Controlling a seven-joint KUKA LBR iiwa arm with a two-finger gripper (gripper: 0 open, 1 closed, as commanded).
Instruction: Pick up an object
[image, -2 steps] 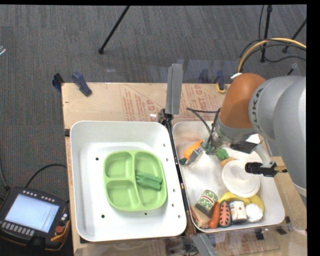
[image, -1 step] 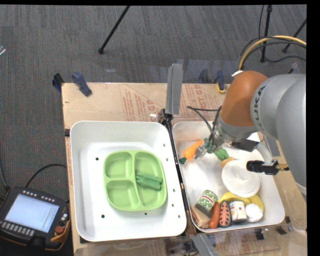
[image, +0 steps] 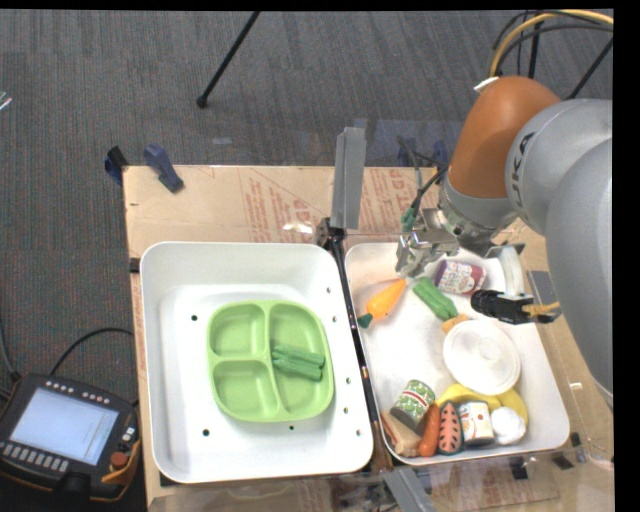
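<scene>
Striped tin can nr round white lid

Claw hangs above the orange carrot in the right bin

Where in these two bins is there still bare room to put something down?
Left bin: a wide bare white border surrounds the green divided plate, two of whose compartments look bare. Right bin: a bare strip between the toy carrot and the small can, left of the white lid. Its front corner and gripper area are crowded.
</scene>
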